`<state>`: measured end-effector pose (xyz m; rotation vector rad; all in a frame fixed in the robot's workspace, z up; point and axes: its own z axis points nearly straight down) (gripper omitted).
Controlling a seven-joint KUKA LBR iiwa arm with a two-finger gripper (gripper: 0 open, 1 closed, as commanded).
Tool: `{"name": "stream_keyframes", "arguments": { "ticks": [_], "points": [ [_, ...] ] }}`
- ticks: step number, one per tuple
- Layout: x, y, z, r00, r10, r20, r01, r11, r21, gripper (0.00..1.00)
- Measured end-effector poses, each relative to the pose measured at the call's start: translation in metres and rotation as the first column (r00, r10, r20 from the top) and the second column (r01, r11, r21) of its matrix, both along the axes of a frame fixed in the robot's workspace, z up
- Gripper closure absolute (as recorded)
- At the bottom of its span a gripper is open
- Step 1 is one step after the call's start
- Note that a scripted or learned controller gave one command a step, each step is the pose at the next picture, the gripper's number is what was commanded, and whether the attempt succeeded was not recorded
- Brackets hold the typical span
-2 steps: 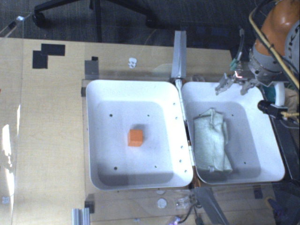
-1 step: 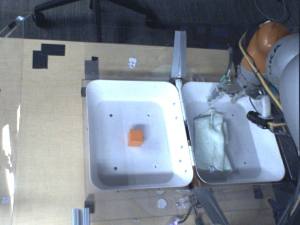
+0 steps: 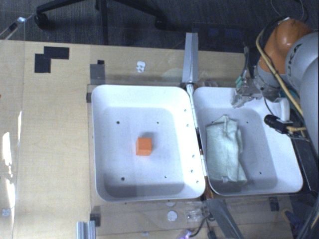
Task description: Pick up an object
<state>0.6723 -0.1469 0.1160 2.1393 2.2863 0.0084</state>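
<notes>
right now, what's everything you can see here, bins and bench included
cube: 1, orange, near the middle of the left bin
cloth: 1, pale grey-white, crumpled, in the left half of the right bin
left bin: 1, white, shallow, on the bench
right bin: 1, white, shallow, beside the left bin, touching along the middle
bench: 1, light wood, with black tape marks near its top left
chair base: 1, black, on the dark floor beyond the bench
arm: 1, grey with an orange band, at the right edge
gripper: 1, grey metal, above the right bin's far edge, nothing seen between its fingers
</notes>
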Motion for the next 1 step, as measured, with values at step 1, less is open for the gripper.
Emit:
{"name": "stream_keyframes", "arguments": {
  "ticks": [1],
  "points": [
    [-0.0017,0.041,0.0943,1.0,0.03,-0.003,-0.03,1.0,0.003,1.0]
  ]
}}
